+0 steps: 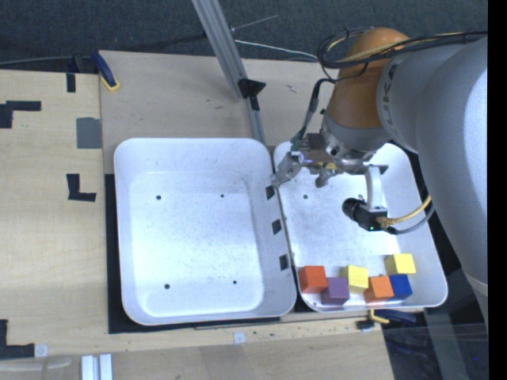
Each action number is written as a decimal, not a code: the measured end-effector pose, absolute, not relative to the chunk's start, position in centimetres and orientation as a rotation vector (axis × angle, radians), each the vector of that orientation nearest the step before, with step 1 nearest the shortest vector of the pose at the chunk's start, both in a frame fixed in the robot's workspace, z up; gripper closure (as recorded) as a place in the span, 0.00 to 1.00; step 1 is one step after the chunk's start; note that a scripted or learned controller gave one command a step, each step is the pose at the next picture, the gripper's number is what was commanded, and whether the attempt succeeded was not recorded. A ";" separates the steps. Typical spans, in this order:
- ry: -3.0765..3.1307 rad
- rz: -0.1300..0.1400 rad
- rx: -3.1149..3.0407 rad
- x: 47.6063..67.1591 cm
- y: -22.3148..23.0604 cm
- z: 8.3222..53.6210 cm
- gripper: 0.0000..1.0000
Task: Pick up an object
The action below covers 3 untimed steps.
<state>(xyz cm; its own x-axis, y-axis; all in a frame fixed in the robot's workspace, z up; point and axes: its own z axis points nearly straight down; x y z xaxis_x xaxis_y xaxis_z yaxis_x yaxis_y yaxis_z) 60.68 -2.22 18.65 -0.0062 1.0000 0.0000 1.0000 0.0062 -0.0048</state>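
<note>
Wooden bench (pixel 182 93), perhaps dark carpet (pixel 119 10)

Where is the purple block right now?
The purple block sits at the near edge of the right bin, touching the orange block on its left, with the yellow block behind-right.

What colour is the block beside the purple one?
Orange block, left of the purple block, camera view.

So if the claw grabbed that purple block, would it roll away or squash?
Probably neither. The purple block looks flat-sided and cube-like, so it should sit still rather than roll. It appears rigid and small, likely light. Packed against the orange block, it may nudge its neighbours.
</note>
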 end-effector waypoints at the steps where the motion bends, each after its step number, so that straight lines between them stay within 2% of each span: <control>1: -2.215 0.009 -2.228 62.3 -11.8 15.0 0.00; 2: -2.223 0.015 -2.212 67.8 -9.6 9.0 0.00; 3: -2.219 0.004 -2.222 63.0 -9.1 13.2 0.00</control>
<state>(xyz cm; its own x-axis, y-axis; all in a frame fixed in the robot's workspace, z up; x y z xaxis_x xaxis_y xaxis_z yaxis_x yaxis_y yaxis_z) 62.97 -9.13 13.19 0.0011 1.0000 -0.0010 1.0000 -0.0011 -0.0029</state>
